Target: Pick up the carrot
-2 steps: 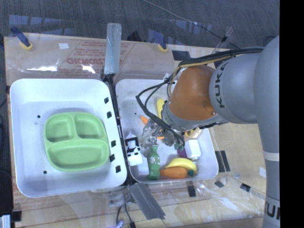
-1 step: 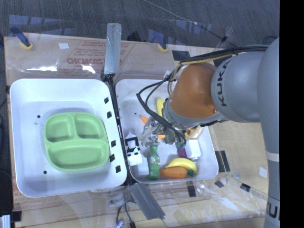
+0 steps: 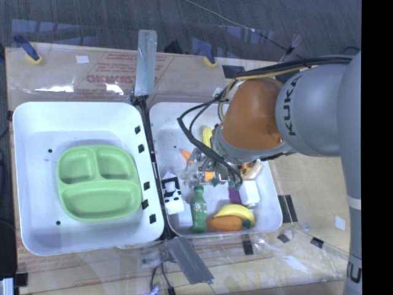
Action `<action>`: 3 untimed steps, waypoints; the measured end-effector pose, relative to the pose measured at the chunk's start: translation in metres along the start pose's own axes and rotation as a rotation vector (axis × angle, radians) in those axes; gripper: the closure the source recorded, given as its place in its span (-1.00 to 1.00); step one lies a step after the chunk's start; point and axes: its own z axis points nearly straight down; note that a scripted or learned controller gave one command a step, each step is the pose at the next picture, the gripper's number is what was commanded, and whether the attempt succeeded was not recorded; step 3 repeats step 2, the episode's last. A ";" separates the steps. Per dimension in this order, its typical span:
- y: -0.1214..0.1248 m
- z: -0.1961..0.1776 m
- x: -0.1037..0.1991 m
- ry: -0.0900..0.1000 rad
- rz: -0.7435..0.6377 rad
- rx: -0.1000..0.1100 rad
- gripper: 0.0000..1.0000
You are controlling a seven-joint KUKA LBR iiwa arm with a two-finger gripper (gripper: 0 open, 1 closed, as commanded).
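Arm low over the right bin

Here the desk [image 3: 55, 72] is covered in clear plastic sheeting, with dark carpet beyond it. The green plate [image 3: 98, 183] lies in the left bin [image 3: 24, 165]. The right bin [image 3: 166, 128], beside that plate, holds the carrot [image 3: 225, 224] at its near wall, under a banana [image 3: 234, 211] and just beside a green bottle [image 3: 198, 209]. Whether the fingers [image 3: 212, 176] are clenched, I cannot tell.

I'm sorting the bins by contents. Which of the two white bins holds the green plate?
The left bin: the green plate lies in it. The right bin holds the bottle, banana and other items instead.
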 end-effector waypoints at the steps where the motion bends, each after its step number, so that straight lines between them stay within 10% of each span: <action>1: 0.004 -0.068 0.055 0.014 0.152 -0.006 1.00; 2: 0.056 -0.100 0.034 0.021 0.221 -0.006 1.00; 3: 0.056 -0.100 0.034 0.021 0.221 -0.006 1.00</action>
